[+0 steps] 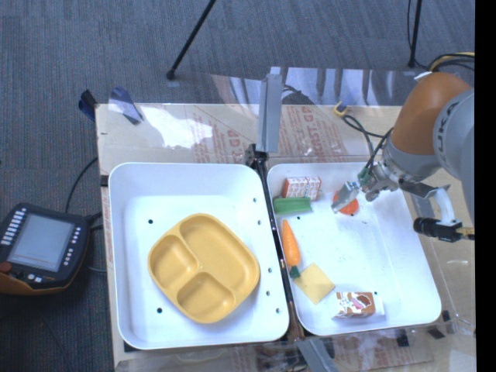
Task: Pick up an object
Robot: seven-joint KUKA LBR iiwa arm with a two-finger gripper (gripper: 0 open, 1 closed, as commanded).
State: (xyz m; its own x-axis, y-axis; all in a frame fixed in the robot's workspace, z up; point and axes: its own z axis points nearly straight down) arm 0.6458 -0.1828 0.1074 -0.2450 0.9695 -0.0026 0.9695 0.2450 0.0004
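While arm reaches in from 3 o'clock, pincer sits low at 12 o'clock of right bin, fingers closed on small red-orange object. Small carton and green piece toward 9 o'clock of it. Carrot, yellow slice, snack packet toward 6 o'clock. Yellow divided plate in left bin.

The jaws partly hide a small orange-red object; arm cropped right.
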